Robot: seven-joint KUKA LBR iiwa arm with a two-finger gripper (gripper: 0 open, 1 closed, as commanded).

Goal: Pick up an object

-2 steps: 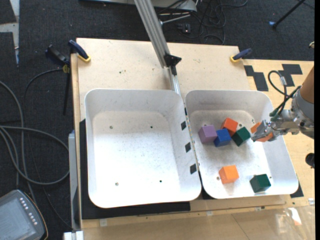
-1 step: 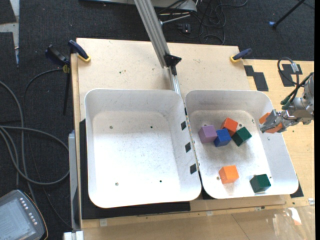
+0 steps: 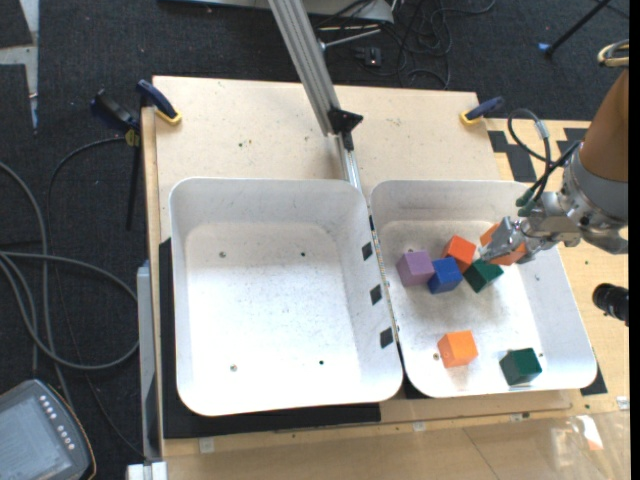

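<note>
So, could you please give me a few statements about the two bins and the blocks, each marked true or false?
1. All the blocks lie in the right bin. True.
2. The purple block touches the blue block. True, or very nearly so; they sit side by side.
3. The gripper is above the left bin. False: it is over the right bin, by the block cluster.
4. A green block sits near the right bin's front corner. True.
5. The lone orange block is stacked on the green one. False: it lies apart, on the bin floor.
6. There are three purple blocks. False: one.
</note>
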